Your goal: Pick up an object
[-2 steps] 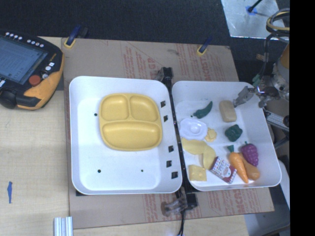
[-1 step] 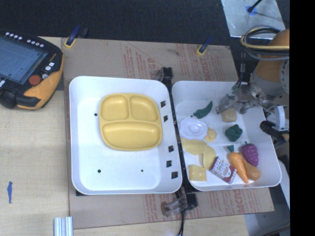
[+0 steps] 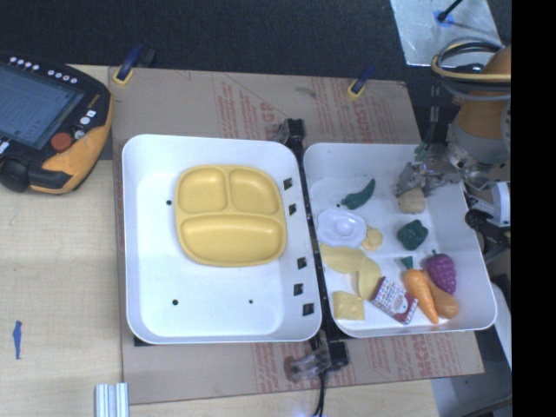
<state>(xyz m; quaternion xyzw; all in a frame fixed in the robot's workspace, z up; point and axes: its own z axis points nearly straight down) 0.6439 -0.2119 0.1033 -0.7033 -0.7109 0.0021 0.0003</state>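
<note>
Okay, near edge first. In the right bin [image 3: 486, 318] a red sauce packet [image 3: 393, 300] lies beside an orange carrot [image 3: 421, 292]. The carrot's long axis runs slantwise, green end toward the far left, and purple grapes [image 3: 441, 272] touch its far side. A yellow cheese wedge [image 3: 349, 305] sits left of the packet, with a bigger pale yellow piece [image 3: 358, 266] just behind it. Mid-bin there's a white fried egg [image 3: 340, 228] and, off to the right, a dark green pepper [image 3: 413, 233]. Farther back a green pod [image 3: 359, 194] lies tilted, its tip pointing far right.

The tan lump [image 3: 411, 201] is in the far right part of this bin, right of the pod and behind the pepper. It's pale beige, stubby and rounded, slightly wider than deep, and I can't make out any clear long axis or pointing end.

My gripper [image 3: 426, 176] is just over the lump's far side, seemingly touching it. I can't tell whether it's spread or pressed together, and nothing shows as pinched.

The left bin [image 3: 139, 233] holds a yellow divided plate [image 3: 231, 214], lying flat with its two small compartments on the far side. A teach pendant [image 3: 48, 124] sits at far left on the bench.
</note>
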